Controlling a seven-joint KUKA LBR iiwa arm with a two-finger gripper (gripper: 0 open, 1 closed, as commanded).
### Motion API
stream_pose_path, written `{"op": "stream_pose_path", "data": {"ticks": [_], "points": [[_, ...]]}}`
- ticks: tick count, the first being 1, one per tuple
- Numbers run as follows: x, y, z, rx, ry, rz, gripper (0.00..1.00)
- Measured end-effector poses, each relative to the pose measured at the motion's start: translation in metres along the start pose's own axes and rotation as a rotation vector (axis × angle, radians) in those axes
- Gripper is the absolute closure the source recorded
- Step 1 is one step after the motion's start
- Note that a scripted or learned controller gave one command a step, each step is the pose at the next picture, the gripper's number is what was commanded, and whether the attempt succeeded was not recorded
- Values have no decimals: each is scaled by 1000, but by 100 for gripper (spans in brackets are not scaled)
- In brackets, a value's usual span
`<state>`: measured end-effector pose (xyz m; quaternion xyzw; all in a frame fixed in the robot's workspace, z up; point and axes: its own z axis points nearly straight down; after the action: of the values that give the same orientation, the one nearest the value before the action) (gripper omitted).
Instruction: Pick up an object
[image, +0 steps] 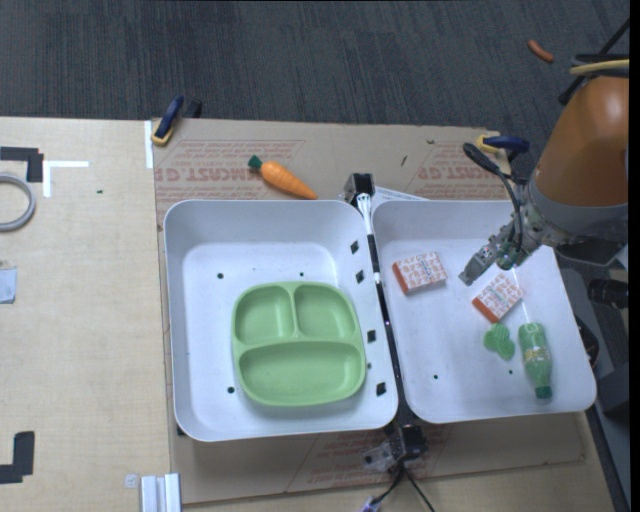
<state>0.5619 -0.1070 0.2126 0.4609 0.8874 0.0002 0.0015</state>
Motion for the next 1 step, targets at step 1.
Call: {"op": "stream_pose_path", "data": {"ticks": [1], "points": [[12,-95,120,1,2,134,100]]}}
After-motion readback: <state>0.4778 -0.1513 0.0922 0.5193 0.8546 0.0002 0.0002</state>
